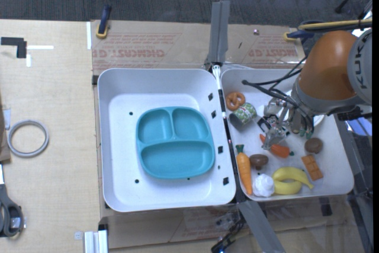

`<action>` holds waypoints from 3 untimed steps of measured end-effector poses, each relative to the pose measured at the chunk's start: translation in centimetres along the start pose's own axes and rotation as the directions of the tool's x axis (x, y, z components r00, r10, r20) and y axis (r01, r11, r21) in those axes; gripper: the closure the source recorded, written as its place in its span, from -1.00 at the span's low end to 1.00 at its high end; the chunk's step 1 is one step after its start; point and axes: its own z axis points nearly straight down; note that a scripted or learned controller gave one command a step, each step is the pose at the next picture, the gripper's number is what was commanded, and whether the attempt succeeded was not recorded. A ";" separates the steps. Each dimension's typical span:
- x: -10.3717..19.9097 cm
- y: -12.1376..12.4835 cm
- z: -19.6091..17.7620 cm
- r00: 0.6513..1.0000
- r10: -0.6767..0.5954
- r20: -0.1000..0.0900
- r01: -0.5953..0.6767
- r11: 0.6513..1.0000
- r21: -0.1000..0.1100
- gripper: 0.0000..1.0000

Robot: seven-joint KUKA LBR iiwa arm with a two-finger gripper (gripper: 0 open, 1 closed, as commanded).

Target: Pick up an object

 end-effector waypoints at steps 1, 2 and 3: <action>2.3 -0.6 0.0 0.994 0.105 -0.001 -0.105 0.994 -0.005 -1.00; 5.1 -0.8 -0.1 0.963 0.270 0.001 -0.270 0.963 -0.005 -1.00; 5.9 -6.6 -0.1 0.868 0.497 0.001 -0.497 0.868 0.000 -1.00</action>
